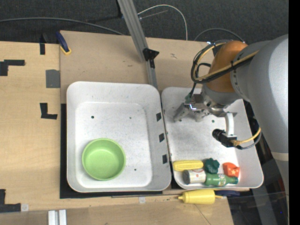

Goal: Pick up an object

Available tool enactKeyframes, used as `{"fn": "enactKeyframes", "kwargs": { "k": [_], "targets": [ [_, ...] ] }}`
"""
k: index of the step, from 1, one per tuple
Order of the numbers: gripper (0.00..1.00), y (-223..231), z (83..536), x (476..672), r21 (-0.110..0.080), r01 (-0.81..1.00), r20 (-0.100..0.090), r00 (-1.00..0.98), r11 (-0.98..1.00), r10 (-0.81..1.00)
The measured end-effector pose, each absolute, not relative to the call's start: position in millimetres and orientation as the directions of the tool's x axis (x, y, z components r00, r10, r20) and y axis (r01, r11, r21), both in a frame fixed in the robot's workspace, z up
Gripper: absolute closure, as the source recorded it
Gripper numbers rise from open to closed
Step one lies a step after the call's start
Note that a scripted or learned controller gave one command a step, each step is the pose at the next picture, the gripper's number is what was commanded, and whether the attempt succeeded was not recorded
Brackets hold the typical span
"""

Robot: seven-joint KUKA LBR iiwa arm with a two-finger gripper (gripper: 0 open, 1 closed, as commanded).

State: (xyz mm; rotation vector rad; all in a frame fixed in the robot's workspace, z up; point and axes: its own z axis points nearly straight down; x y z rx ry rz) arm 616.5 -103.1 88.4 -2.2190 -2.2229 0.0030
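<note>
The gripper (187, 110) hangs over the upper part of the right bin (174, 125), near its back wall, and from this slanted view one cannot tell if it is released or clenched. Nothing is seen in its grasp, and it is well apart from all the objects.

As a judgement, the task is at its beginning: no object is lifted, and the whole work of coming down on one thing, closing on it and raising it is left to do.

Going from left to right, the left bin (112, 93) holds one green bowl (103, 159), upright, in its near left corner. The right bin has a small crowd of toys packed along its near edge: a yellow corn cob (187, 165) lies above a white-and-red can (194, 176), a dark green item (211, 164) is beside the cob, a green bottle (220, 179) lies on its side next to the can, and an orange-red piece (231, 169) is at the far right. They touch or nearly touch each other. A yellow bottle (198, 197) lies outside, on the bench just in front of the right bin.
</note>
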Motion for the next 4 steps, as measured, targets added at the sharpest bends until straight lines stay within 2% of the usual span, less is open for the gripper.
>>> {"fn": "enactKeyframes", "kwargs": {
  "k": [1,2,4],
  "targets": [
    [1.00,-102.3,98.3,616.5,-0.002,1.000,0.000,-0.003,0.003,1.000],
    [1.00,-98.4,141.7,613.3,0.002,1.000,0.000,-0.002,0.002,1.000],
    [1.00,-90.5,266.4,615.7,0.006,1.000,-0.001,-0.002,0.002,1.000]
  ]
}}
